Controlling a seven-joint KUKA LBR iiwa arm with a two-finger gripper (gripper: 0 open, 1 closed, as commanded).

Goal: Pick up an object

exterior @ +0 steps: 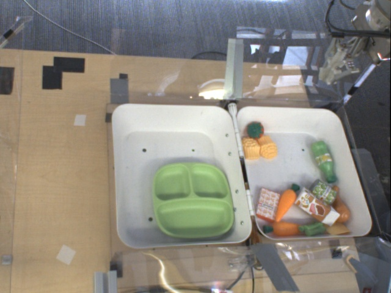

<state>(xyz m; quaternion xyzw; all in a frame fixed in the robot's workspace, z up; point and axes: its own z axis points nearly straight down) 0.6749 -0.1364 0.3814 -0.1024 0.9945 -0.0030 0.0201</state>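
Observation:
My gripper (339,65) hangs beyond the far right corner of the right bin (293,122), above the bench and off the bin's objects. Nothing shows in its grasp. In the right bin lie a small broccoli (255,129), two yellow corn pieces (259,148), a green bottle (322,159), a carrot (285,204), a red-and-white carton (267,204), a printed snack box (316,207) and another carrot (285,229) at the near wall. A green divided plate (192,200) rests in the left bin (140,139).
A thin divider wall (239,157) separates the two bins. A clear upright post (232,72) stands behind their joint. Black cables (342,5) loop near the arm at the top right. The wooden bench (55,163) stretches to the left.

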